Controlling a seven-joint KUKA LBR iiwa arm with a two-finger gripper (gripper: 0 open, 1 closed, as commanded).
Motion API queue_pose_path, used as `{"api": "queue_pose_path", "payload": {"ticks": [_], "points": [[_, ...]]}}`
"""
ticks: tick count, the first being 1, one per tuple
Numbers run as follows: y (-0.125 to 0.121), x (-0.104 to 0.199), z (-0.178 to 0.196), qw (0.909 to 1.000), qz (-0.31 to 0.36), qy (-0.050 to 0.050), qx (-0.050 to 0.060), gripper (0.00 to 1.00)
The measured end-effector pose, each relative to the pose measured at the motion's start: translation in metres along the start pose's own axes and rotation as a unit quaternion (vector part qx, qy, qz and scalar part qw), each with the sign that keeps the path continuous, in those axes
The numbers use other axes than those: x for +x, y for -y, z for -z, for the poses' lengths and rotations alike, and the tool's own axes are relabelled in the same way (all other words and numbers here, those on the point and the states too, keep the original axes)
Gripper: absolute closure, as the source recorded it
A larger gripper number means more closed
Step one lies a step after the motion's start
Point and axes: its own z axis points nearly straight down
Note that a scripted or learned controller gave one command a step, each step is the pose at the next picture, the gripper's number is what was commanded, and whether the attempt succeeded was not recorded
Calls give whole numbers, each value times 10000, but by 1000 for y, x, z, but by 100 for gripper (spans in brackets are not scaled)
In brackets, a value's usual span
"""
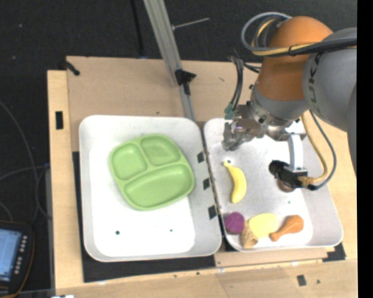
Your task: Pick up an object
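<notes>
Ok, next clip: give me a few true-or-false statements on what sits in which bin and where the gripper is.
1. The green divided plate lies in the left bin. True.
2. The banana lies on the green plate. False: it lies in the right bin.
3. The gripper is over the right bin's upper left corner. True.
4. The purple object is alone in the left bin. False: it sits in the right bin beside a yellow piece.

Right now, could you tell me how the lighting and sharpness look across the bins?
Camera view: even, soft light; both white bins bright, faintly washed out; the floor around the bench nearly black. The banana casts only a slim shadow. The whole frame is mildly soft, and the end effector is a blurry dark cluster.
</notes>
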Motion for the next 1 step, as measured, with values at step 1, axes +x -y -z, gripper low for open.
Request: {"api": "queue_pose_path", "payload": {"ticks": [1], "points": [[18,43,6,10000,3,-1,3,100]]}}
